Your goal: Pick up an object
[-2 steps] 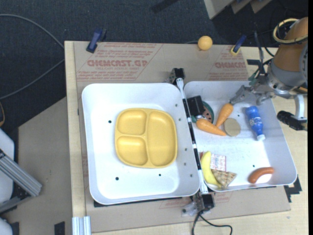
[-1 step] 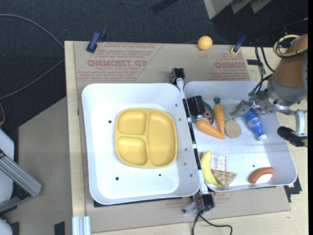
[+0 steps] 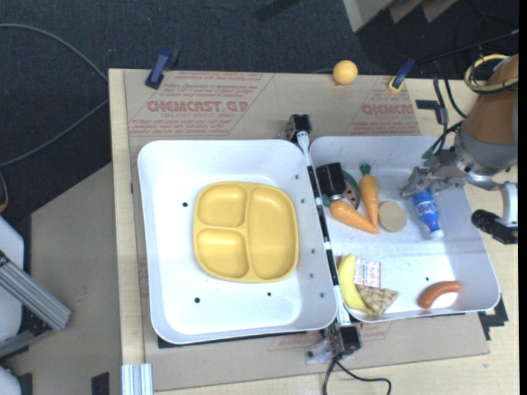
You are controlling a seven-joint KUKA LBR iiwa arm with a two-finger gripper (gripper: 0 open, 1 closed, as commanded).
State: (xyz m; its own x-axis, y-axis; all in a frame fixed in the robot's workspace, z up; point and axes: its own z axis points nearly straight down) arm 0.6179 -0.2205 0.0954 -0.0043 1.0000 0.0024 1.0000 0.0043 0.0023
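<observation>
My gripper hangs low over the back right part of the right bin, below the orange band of the arm. A small blue bottle lies directly under and in front of it, its top end touching or very close to the gripper. Further left in that bin lie two carrots, a tan disc and a black block. Near the front are a banana, a printed packet and a red sausage.
The left bin holds a yellow divided plate. An orange ball rests on the bench behind the bins, between two blue clamps. Black cables run past the arm at the right.
</observation>
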